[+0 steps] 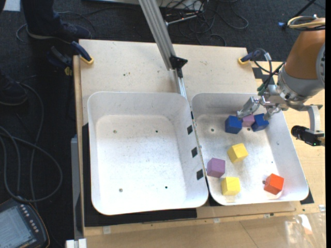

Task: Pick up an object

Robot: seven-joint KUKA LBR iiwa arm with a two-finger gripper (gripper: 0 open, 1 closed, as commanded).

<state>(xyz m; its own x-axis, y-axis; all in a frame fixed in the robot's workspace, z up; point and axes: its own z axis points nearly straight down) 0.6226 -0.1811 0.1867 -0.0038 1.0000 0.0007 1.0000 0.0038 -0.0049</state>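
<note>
Pink block point(249, 120), seemingly beneath end effector point(257, 109)

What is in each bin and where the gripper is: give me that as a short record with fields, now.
left bin: white, no blocks seen
right bin: white, holds all blocks
blue blocks: one, another, at far end
pink block: between the blue ones
yellow blocks: and
purple block: near the divider
orange block: near right corner
gripper: over the blue and pink cluster; grasp unclear

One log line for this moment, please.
pincer low in right bin | among two blue cubes and a pink one | grasp unconfirmed
</note>
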